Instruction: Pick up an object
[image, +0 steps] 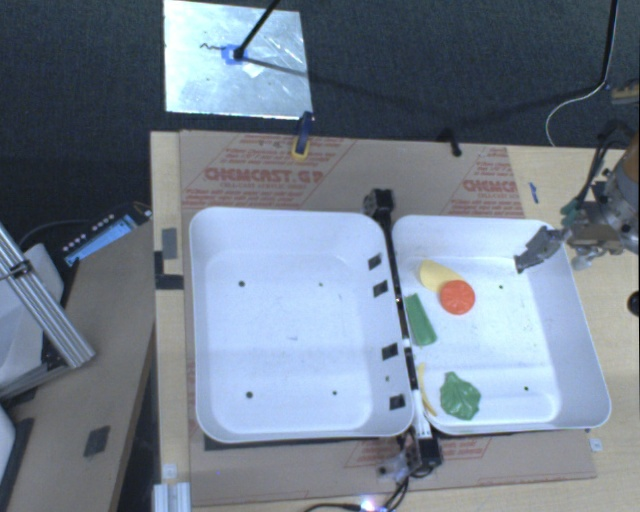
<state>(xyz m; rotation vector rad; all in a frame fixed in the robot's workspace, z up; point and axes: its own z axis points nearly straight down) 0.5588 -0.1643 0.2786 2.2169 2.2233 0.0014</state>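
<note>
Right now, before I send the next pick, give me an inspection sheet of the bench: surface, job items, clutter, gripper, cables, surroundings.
Surface: two white bins side by side on a cardboard sheet; left bin, right bin.
Job's things: all in the right bin: yellow piece touching an orange-red round piece, a green strip by the divider, a green leafy piece near the front, a small yellow piece beside it.
Clutter: nothing seen inside the left bin.
Gripper: gripper over the right bin's far right corner, nothing seen between its fingers; open or shut unclear.
Cables: white cable at upper right; black cable across the dark floor.
Surroundings: shiny metal plate beyond the bench; aluminium frame at left.
</note>
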